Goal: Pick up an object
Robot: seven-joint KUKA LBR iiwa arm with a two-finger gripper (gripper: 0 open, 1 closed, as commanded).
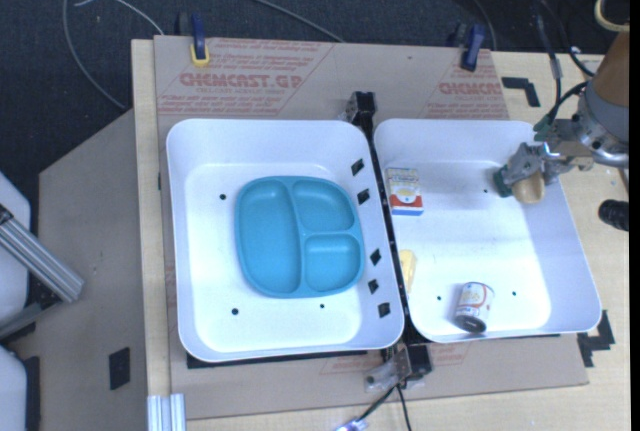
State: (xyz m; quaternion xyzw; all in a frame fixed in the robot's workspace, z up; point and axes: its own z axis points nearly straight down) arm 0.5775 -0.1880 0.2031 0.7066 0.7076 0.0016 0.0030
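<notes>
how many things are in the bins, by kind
plate: 1, blue, in the left bin
box: 1, in the right bin
can: 1, on its side, right bin
yellow item: 1, at the right bin's left wall, too small to name
tan item: 1, at the gripper, too blurred to name
total: 5

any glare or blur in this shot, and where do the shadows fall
Camera view: even overhead light, mild glare washing out the white bins' floors; soft shadows hug the blue tray and can; the gripper and the tan object at it look slightly blurred.
</notes>
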